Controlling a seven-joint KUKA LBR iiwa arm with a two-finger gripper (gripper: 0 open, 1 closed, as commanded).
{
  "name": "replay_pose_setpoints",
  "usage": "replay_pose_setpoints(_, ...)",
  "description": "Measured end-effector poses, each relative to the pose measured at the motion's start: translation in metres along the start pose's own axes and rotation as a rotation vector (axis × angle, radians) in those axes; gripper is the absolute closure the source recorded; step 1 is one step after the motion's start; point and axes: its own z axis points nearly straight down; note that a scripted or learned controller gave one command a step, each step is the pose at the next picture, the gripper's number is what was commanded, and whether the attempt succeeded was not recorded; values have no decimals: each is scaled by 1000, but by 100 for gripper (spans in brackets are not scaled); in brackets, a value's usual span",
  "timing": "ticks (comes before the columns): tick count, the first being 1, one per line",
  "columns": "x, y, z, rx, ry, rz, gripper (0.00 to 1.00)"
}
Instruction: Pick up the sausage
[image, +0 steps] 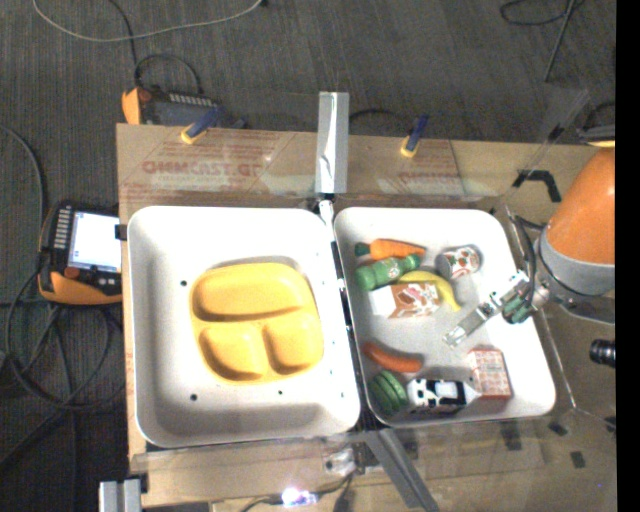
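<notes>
Currently the sausage (392, 356) lies in the right bin (545, 385), toward its lower left, a slim reddish-orange toy link set on a slight slant with its left end nearer the bin wall. Just below it sit a green round item (388, 390) and a black-and-white carton (437, 394); the sausage seems close to the green item, though whether they touch is hard to say. The gripper (462, 331) hangs over the middle of the same bin, to the sausage's upper right and apart from it, its pale fingers pointing down-left. Nothing is visible between them, and how far they are spread cannot be told at this size, so the grasp has not yet begun.

As a judgement, the sausage is likely light, stiff plastic with a smooth rounded skin, so it could roll or squirt out from a pinch near either tapered end. The best hold looks to be across its middle, jaws closing over the narrow width, approached from above where the bin floor beside it is bare. In the left bin (150, 300) rests a yellow 3-compartment tray (260, 325), well apart from the work
</notes>
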Motion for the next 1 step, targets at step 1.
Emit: replay_pose_setpoints(1,38,10,92,-2,1,-333,0)
